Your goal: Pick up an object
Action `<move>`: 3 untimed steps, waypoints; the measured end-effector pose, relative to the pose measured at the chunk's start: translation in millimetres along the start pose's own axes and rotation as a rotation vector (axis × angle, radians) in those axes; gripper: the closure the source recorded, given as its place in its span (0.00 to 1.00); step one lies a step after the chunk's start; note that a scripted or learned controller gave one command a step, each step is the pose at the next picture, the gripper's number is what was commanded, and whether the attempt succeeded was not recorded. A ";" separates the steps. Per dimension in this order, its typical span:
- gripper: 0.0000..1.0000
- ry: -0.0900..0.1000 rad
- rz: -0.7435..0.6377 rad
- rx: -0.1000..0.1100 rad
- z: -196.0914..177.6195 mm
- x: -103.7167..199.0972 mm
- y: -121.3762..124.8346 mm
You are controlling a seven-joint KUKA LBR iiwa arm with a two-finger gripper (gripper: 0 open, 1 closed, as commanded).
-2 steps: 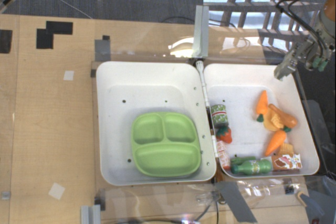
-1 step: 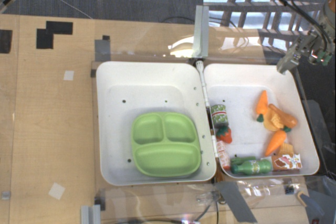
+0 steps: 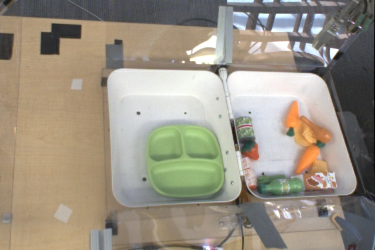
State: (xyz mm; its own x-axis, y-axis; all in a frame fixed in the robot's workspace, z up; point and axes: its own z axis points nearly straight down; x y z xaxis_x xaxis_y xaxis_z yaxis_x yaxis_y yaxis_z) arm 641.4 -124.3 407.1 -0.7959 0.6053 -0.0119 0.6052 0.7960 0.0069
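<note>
Right of the green plate (image 3: 184,161), across the divider, lies a small can (image 3: 244,126) with a green label. Its lettering is too small for you to read, as is the red-and-white print on the carton (image 3: 320,181) far right of the plate. Other candidates are also right of the plate, in the right bin (image 3: 269,93): a strawberry (image 3: 252,150) below the can, a green bottle (image 3: 281,185) lying on its side, and two orange carrots (image 3: 292,117) with green tips. Well up and right of the plate, what appears to be the gripper (image 3: 335,27) hangs tilted outside the bin. You cannot tell whether it is open or closed.
</note>
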 end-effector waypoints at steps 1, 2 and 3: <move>1.00 0.008 0.185 0.007 100.3 44.2 -58.5; 1.00 -0.003 0.179 0.000 85.8 42.2 -56.0; 1.00 0.003 0.297 0.003 67.0 -3.1 -2.9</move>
State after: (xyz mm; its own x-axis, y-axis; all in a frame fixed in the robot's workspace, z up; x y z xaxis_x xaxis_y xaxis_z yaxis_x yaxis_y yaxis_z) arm 643.0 -128.6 340.1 -0.5837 0.8119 -0.0065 0.8119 0.5838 0.0067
